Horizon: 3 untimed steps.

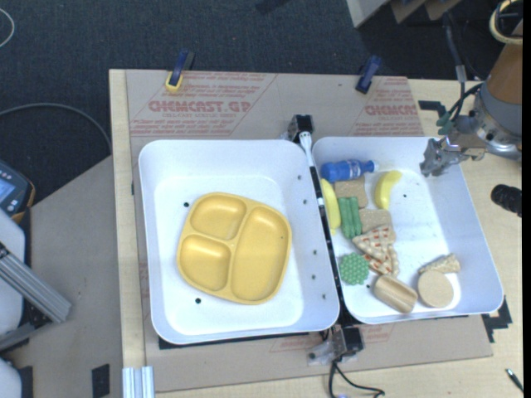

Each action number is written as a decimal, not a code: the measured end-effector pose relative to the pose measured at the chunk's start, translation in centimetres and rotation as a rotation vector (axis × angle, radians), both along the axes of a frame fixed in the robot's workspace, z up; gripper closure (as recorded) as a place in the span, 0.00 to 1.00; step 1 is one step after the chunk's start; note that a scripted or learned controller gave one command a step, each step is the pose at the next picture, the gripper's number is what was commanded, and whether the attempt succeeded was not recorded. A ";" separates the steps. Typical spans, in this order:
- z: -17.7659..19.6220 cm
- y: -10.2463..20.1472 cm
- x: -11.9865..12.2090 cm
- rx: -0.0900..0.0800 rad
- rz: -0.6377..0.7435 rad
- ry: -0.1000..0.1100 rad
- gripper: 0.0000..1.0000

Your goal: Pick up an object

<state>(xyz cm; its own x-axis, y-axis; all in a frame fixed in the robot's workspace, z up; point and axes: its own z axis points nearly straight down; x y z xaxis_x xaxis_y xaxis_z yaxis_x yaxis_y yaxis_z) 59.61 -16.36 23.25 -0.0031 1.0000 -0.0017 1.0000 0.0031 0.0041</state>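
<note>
Bench (274,106): a board-topped surface printed with red lettering, held at its far edge by a yellow-tipped clamp (177,73) and a blue clamp (367,75). Directly on it lie two shallow white bins side by side, touching along their inner walls. The left bin (158,181) carries a yellow divided plate (234,247). The right bin (477,247) carries a cluster of toy food items toward its left and near side.

divided plate (235,246) in left bin (158,164); toy food in right bin (465,214).
</note>
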 end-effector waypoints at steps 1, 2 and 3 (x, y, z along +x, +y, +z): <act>-0.4 4.8 -0.1 0.003 -0.001 0.006 1.00; 0.0 10.8 1.4 0.002 0.003 0.000 1.00; -1.4 15.7 2.0 0.002 -0.001 0.006 1.00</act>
